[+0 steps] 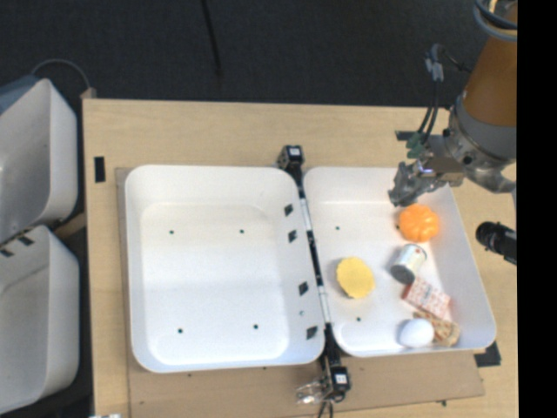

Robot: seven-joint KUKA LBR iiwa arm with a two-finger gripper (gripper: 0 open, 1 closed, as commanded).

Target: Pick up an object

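The counter (200, 129) is carrying two shallow white bins side by side. The left bin (209, 268), occupying the centre-left of the frame, is showing bare floor. The right bin (348, 194), in the centre-right, is holding every candidate for the pick.

Moving rightward across that bin: a flat yellow disc (355, 278) is lying near the dividing rim, low in the bin. A small grey and white cylinder (406, 262) is lying tilted just right of it. Below that, a white ball (416, 333) is sitting at the lower right corner, touching a red and white patterned packet (429, 303). An orange fruit-shaped object (419, 222) is sitting near the bin's upper right.

The claw (411, 184) is hovering just above and left of the orange object in the frame, at the bin's upper right. How far it is open I cannot tell; nothing is showing between its tips, so no grasp is being recorded.

Risks, as judged from this position: the orange object is round and is likely to roll away if the claw is descending off-centre. It is also lying close to the bin's right wall, so a finger may be striking the rim. The cylinder nearby could be nudged during the approach.
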